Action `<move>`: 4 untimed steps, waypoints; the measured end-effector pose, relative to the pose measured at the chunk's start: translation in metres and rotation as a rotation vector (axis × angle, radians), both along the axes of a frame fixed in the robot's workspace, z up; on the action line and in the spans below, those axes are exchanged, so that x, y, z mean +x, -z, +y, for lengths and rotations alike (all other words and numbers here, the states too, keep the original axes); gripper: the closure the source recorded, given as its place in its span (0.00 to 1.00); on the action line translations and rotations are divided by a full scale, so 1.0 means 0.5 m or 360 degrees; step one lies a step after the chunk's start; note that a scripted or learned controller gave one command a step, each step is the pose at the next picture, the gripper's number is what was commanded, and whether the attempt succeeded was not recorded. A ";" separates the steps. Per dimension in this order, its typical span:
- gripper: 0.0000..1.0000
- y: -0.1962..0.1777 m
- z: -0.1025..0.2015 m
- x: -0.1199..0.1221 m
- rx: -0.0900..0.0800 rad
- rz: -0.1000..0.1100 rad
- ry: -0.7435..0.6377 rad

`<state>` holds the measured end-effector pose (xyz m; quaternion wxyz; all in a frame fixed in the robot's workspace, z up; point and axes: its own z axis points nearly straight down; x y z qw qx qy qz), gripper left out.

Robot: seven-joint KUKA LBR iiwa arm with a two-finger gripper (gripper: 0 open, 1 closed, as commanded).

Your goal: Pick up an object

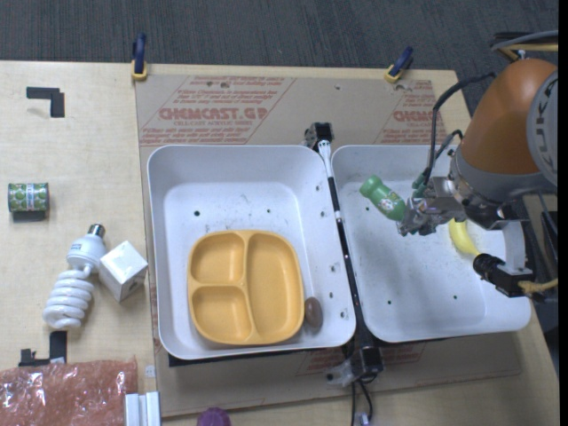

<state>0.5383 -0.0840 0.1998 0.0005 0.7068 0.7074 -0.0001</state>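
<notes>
Open floor across right bin point(426, 300), green bottle point(382, 195) and banana point(461, 236) near its upper part.

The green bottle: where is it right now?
The green bottle lies in the right bin, near its upper left corner, just left of the gripper, with a yellow banana on the gripper's far side.

Tray point(247, 287) in left bin point(169, 238); bottle point(382, 195) in right bin point(417, 313).

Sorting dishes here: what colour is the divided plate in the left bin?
Yellow-orange divided plate, camera view.
</notes>
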 end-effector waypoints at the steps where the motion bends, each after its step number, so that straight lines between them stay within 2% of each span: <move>1: 1.00 -0.034 0.134 -0.070 0.0001 0.0002 0.0000; 2: 1.00 -0.019 0.135 -0.062 0.0000 0.0003 0.0001; 3: 1.00 -0.017 0.162 0.211 -0.0001 0.0002 -0.0003; 4: 1.00 -0.035 0.161 0.212 -0.0004 0.0002 -0.0007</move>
